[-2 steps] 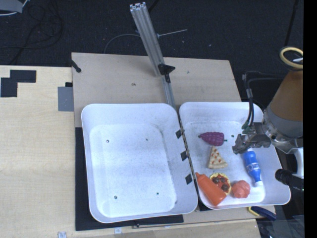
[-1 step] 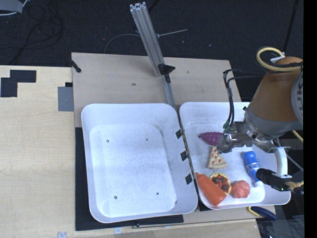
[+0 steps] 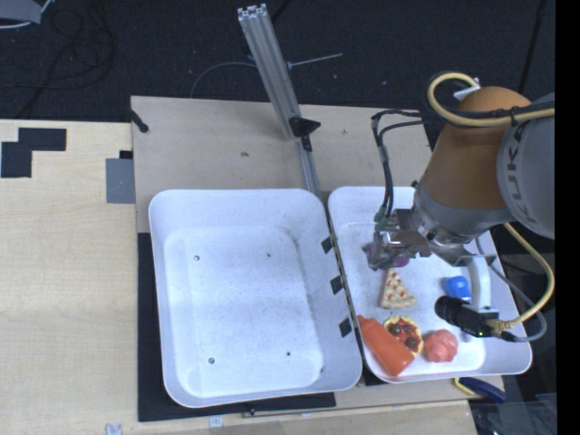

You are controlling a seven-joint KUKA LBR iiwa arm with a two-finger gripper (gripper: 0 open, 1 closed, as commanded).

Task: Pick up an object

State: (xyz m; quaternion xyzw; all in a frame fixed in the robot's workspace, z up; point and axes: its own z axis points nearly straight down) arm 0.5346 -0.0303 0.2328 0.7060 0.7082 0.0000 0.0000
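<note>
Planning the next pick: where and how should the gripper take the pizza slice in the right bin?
A judgement: grip the pizza slice across its narrow upper tip, coming straight down from above. It lies flat, and its wide crust end sits close to the round topped piece, while the tip has bare bin floor on both sides. The gripper hangs just above that tip.

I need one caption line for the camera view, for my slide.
KUKA arm's claw hangs in the right bin just above a pizza slice, near a carrot and pink ball.
</note>
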